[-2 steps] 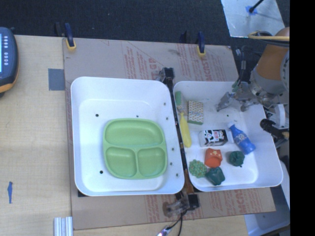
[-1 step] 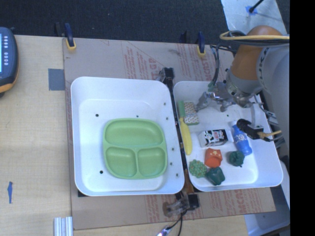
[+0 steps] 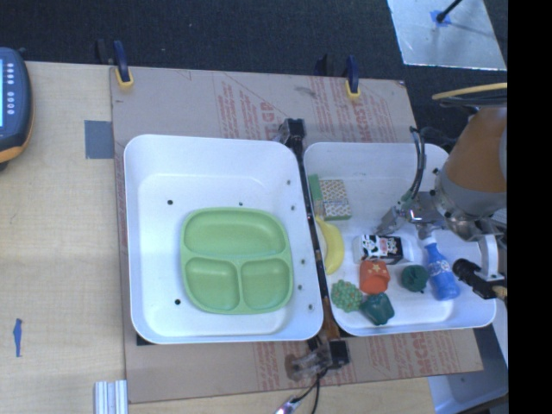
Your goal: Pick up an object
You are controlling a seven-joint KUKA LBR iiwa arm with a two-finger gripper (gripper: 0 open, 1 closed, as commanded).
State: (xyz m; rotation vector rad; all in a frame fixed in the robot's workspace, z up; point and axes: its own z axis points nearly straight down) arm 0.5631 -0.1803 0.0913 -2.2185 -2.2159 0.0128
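Observation:
The right bin [image 3: 371, 160] holds several small objects: a speckled green block [image 3: 333, 198], a yellow banana [image 3: 330, 247], a black-and-white carton [image 3: 381, 247], an orange-red piece [image 3: 374, 276], a light green knobbly piece [image 3: 347, 295], a dark teal piece [image 3: 378, 310], a dark green lump [image 3: 414, 277] and a blue bottle [image 3: 441, 272]. My gripper [image 3: 429, 224] hangs over the right side of this bin, just above the bottle and right of the carton. The wrist body hides its tips.
The left bin [image 3: 147, 231] carries a green divided plate [image 3: 235, 259]. Black clamps sit between the bins at the back [image 3: 294, 131] and front [image 3: 323, 354]. A blue-and-yellow device [image 3: 12, 102] lies at the bench's far left.

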